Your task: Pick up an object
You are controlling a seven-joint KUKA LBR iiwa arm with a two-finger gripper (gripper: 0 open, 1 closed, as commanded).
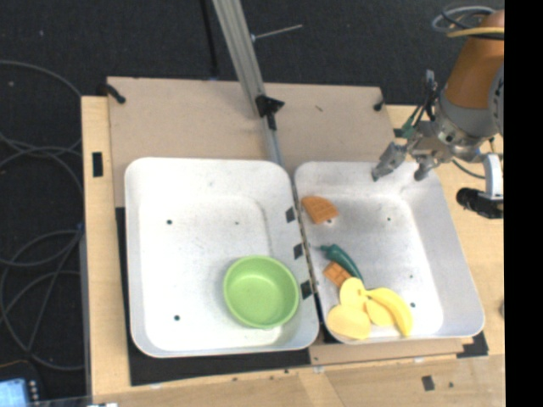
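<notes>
Over the far right corner of the right-hand bin (441, 227), the grey arm's hand (400, 167) hangs with its two dark fingers spread apart and nothing between them, the orange band of the wrist glowing above. Both shallow white bins are smooth moulded plastic with rounded corners, speckled with fine dark marks, and sit side by side on a pale brown tabletop (204, 117). The things to be picked lie well apart from the hand, toward the near left of the same bin: an orange, rounded, bread-like piece (319, 209) close to the dividing wall, a slim dark-green piece (342, 260) below it, a small orange block (336, 273) just beside that, and a cluster of glossy yellow plastic pieces (369, 309), one curved like a banana, heaped in the near corner. Bare white floor separates the hand from all of them. A round lime-green bowl (261, 291), smooth and shallow, rests in the left bin (170, 193) against its near right side. A ribbed metal rail (237, 41) slants down from the top edge to the seam between the bins.
</notes>
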